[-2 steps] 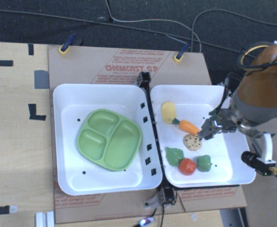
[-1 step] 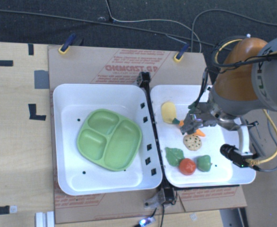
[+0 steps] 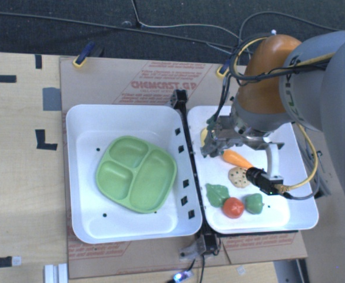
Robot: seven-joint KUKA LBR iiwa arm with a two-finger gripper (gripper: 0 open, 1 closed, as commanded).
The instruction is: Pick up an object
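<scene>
Nearest the lower edge, in the right bin (image 3: pixel 305 217), lie a red tomato (image 3: pixel 233 207) between two green pieces, one at (image 3: pixel 216 193) and one at (image 3: pixel 254 202). Just above them sit a speckled cookie (image 3: pixel 238 177) and an orange carrot (image 3: pixel 237 158). The gripper (image 3: pixel 215 140) hangs over this bin's upper left part, beside a yellow item (image 3: pixel 203 136) that the wrist mostly hides; whether it grasps anything cannot be told. Left of centre, the left bin (image 3: pixel 78 158) contains a green divided plate (image 3: pixel 137 174). Much of the right bin's upper area is covered by the arm (image 3: pixel 272 81).
</scene>
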